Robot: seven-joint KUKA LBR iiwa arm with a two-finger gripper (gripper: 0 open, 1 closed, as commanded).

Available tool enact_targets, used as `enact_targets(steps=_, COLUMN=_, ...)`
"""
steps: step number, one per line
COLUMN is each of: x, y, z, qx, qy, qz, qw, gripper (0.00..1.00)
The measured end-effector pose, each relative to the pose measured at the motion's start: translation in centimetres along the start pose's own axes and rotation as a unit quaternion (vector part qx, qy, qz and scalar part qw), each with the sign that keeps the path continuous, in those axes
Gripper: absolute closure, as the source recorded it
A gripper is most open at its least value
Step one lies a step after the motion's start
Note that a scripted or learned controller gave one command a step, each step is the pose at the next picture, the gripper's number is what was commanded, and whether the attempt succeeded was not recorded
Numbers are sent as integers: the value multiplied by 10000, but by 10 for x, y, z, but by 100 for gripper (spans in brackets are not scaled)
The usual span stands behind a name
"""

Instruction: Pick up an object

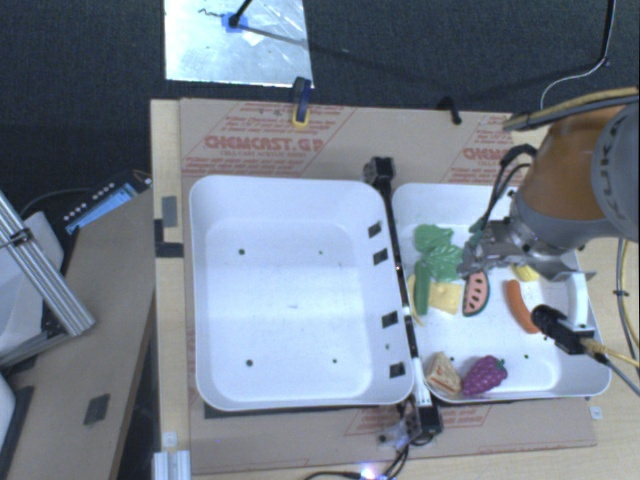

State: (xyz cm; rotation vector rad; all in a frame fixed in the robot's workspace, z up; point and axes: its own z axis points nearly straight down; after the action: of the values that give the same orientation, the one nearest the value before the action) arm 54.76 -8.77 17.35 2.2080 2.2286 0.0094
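White plastic bins sit side by side on the bench; the left bin (290,288) has nothing in it and the right bin (440,193) holds all the toy food. Near its middle lie green leaves (437,251), a yellow cheese wedge (445,298) and a watermelon slice (476,293). An orange carrot (519,306) lies to the right of them, and a bread piece (443,373) and a purple grape bunch (483,374) rest near the front edge. The gripper (482,253) hangs low over the middle of this bin, just above the leaves and the watermelon slice. Whether it is wide or narrow I cannot tell, because the wrist covers it. I see no food lifted from the bin floor. So I judge that the task is at its beginning part: the arm is over the pile, but the grasp and the lift are not yet done.
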Motion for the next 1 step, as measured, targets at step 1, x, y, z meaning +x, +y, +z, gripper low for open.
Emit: enact_targets(steps=1, x=45, y=51, z=-11, qx=5, qy=-2, qz=1, qw=10000, gripper=100)
